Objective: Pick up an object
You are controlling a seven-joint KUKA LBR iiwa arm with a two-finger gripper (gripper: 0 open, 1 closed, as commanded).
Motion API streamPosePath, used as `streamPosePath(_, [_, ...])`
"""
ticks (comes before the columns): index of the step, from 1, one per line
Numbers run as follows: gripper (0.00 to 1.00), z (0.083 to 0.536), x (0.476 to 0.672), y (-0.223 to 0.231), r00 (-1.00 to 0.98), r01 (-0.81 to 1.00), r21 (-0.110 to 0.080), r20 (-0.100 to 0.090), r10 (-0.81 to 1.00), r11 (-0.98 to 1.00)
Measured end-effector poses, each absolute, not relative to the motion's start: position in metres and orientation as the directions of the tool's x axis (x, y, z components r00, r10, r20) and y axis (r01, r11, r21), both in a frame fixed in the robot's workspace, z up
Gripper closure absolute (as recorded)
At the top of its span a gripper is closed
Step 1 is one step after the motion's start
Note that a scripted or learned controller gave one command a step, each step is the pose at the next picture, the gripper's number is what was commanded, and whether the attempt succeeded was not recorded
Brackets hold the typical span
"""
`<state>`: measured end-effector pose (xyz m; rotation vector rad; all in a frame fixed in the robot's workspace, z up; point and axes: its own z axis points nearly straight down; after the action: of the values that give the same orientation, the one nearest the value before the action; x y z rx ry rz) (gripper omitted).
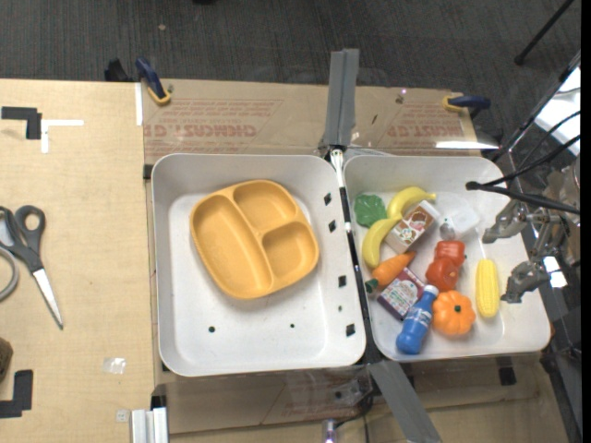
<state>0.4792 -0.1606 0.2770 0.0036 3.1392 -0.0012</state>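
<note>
Both bins are white: the left bin (175,340) carries an orange-yellow divided plate (255,237), the right bin (517,335) a bright jumble. There lie a yellow banana (380,233), yellow corn cob (486,287), green leafy piece (369,209), orange carrot (393,267), orange pumpkin (453,313), red pepper (445,262) and blue bottle (416,326) with a white cap. The bench (74,247) is pale wood, with grey-handled scissors (32,257) on it

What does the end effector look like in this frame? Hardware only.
The pincer is bare silvery metal with two slim fingers, one above the other in the picture, at the right bin's right edge. Dark cables run past it. The arm behind is mostly cut off.
</note>
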Motion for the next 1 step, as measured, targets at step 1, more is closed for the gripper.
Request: streamPosePath(1, [0.00,0.1569,0.4785,-0.1490,-0.996,-0.088,0.000,-0.001,-0.088,0.996])
